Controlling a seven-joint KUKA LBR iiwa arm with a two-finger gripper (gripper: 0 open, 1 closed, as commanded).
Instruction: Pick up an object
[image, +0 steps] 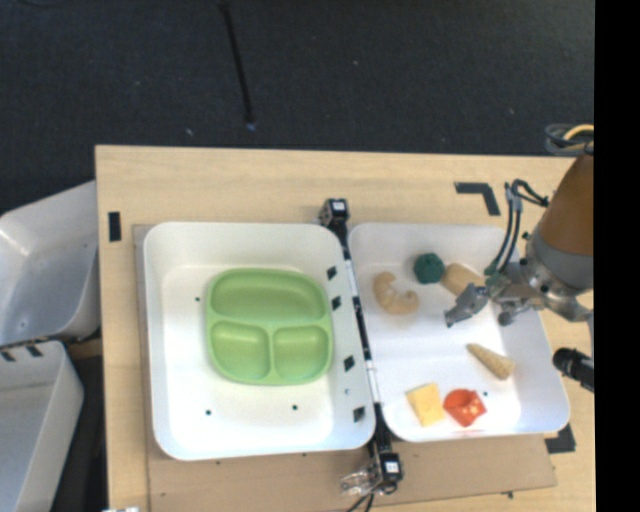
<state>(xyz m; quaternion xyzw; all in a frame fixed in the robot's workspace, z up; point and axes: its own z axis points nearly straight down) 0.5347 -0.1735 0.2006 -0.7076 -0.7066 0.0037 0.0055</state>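
Camera view | left bin (170, 300): green tray (268, 325) | right bin (420, 345): six items | hand (487, 305) open, holding nothing

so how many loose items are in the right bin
6: green lump and tan piece at the back, curved beige piece left, cone mid-right, yellow block and red piece in front.

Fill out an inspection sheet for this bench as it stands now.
Surface: wooden bench bearing left bin and right bin.
Job's things: in the right bin, green ball, tan curved piece, tan lump, cone, yellow block, red piece.
Clutter: green divided plate in the left bin.
Grippers: gripper above the right bin, holding nothing visible.
Cables: wires along the arm.
Surroundings: dark floor.
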